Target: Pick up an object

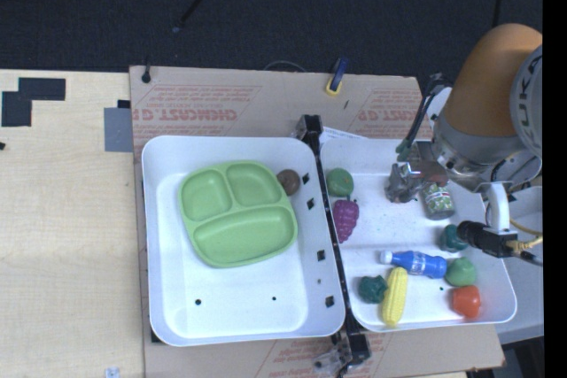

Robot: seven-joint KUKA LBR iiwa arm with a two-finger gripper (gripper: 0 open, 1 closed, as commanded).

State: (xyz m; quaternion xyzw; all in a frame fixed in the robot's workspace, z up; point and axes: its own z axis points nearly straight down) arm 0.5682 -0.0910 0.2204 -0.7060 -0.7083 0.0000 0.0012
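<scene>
Over the right bin's (505, 305) far end, the gripper (403, 183) hangs low; whether its fingers are parted or closed cannot be told. Nearest lie a green ball (339, 182) and purple grapes (345, 219). Farther toward the bin's near side: blue bottle (421, 262), yellow corn (394, 296), red tomato (466, 301). A green divided plate (236, 212) sits in the left bin (177, 297).

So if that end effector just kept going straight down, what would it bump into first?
Most likely bare floor of the right bin. The end effector hangs over an open patch, though depth is hard to judge from above.
</scene>
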